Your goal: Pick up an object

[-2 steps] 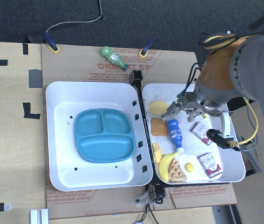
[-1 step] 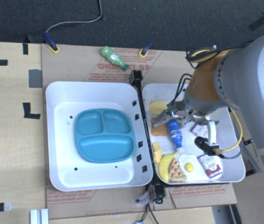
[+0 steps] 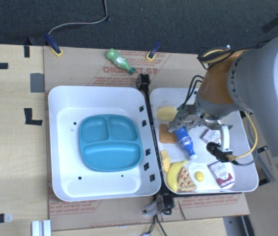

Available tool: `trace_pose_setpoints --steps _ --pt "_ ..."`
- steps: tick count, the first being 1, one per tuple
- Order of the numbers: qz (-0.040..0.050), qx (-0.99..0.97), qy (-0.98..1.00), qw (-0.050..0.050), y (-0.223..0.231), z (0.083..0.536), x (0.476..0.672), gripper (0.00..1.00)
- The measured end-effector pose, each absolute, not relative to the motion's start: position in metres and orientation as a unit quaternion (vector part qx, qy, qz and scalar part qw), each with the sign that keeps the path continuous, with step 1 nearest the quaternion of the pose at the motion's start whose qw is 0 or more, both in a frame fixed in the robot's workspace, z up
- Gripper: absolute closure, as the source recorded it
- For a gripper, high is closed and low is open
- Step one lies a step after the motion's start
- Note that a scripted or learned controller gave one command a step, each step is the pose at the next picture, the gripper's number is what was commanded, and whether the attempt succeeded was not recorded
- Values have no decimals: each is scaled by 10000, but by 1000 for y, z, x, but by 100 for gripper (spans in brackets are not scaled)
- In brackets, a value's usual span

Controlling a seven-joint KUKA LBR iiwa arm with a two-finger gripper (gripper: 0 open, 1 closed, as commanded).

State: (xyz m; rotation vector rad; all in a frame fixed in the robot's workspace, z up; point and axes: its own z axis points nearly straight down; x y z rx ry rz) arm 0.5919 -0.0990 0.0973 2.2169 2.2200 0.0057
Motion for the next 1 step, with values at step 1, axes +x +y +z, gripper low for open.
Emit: trace_pose_setpoints --steps 1 --pt "2 7062 7081 -4 -20 184 585 100"
